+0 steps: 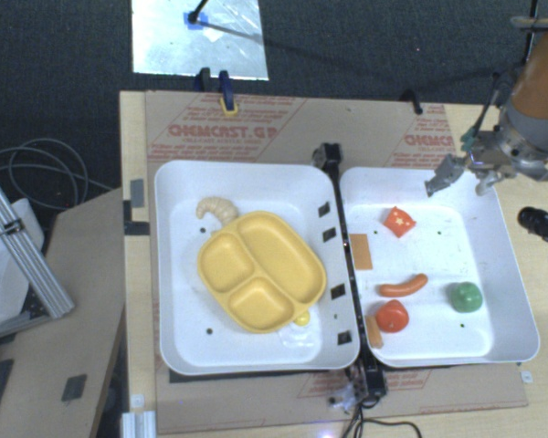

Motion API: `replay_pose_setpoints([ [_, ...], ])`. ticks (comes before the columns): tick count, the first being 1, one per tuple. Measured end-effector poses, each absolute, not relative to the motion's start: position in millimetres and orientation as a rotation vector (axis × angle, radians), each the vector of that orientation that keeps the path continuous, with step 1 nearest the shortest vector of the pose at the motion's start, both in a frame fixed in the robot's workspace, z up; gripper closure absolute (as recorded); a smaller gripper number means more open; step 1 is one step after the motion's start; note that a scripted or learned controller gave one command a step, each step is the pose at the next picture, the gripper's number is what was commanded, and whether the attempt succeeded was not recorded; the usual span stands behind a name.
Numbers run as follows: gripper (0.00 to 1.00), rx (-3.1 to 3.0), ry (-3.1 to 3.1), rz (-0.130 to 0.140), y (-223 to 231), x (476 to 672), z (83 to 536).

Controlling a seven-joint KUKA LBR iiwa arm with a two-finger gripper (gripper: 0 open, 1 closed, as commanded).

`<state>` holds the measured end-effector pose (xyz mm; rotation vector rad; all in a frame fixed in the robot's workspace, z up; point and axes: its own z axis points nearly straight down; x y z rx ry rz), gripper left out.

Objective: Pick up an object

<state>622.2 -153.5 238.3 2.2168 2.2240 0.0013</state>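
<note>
My gripper [462, 180] hangs over the far right corner of the right bin [502, 272], its two fingers spread open with nothing between them. Below it in that bin lie a red block [398, 221], an orange flat piece [361, 252], a sausage [403, 286], a red tomato [392, 316] and a green round object [465, 297]. The red block is the nearest of these, to the gripper's lower left.
The left bin [178, 245] holds a yellow divided plate [260, 281], a pale curved piece [218, 209] at its far side and a small yellow bit [301, 318]. Black clips line the divider [338, 245] between the bins. A shiny sheet [199, 26] lies beyond the bench.
</note>
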Motion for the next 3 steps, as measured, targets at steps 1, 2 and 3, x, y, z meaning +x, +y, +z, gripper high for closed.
replay_pose_setpoints([
  [1, 0.0, 2.196, 2.219, 0.022, -124.5, 671.9, 401.5],
  [2, 1.0, 2.204, 2.227, 0.005, -126.7, 669.5, 402.0],
  [3, 1.0, 2.218, 2.238, -0.008, -74.9, 666.7, 200.3],
])
